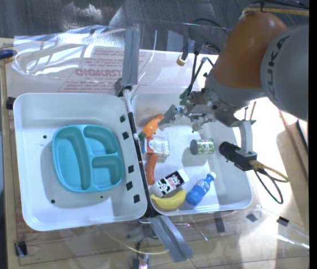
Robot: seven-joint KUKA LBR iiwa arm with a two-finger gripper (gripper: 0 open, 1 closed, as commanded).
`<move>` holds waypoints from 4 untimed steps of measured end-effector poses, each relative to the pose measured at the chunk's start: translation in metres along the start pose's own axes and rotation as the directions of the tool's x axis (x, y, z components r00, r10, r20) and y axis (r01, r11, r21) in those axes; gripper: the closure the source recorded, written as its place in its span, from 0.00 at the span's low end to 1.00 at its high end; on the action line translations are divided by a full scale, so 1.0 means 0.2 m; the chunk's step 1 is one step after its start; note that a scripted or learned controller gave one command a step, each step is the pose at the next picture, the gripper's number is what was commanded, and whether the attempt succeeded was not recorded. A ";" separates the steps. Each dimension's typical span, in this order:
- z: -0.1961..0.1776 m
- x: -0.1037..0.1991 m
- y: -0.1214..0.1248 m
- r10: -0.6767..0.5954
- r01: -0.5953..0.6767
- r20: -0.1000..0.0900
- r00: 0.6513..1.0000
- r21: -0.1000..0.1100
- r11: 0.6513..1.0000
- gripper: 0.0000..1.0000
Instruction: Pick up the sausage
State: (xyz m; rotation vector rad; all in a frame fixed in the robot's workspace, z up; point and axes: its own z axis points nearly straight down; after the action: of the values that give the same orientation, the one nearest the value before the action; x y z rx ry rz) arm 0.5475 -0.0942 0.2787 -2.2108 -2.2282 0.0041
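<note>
The sausage (151,163), a slim reddish-brown piece, lies upright along the left wall of the right bin (234,198), just below a small green and white carton (159,145). My gripper (182,122) hangs over the upper middle of that bin, up and to the right of the sausage and apart from it. Its two fingers stand spread open with nothing between them. One fingertip (168,118) reaches toward an orange carrot-like piece (150,125) near the bin's divider.
Also in the right bin are a green can (203,147), a black and white cow-patterned carton (173,181), a banana (167,202) and a blue bottle (199,189). The left bin (29,150) holds a teal divided tray (88,157).
</note>
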 end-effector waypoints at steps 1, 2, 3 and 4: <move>0.68 -0.03 -0.05 -0.119 0.119 0.007 0.993 -0.024 0.993 0.00; 0.80 -0.10 0.03 -0.157 0.157 0.013 0.988 -0.014 0.988 0.00; 0.90 -0.14 0.13 -0.195 0.196 0.019 0.981 -0.012 0.981 0.00; 0.85 -0.11 0.14 -0.206 0.206 0.011 0.979 -0.013 0.979 1.00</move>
State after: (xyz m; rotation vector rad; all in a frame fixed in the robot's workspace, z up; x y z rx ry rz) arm 0.5755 -0.1162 0.1092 -1.9790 -2.4578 -0.0012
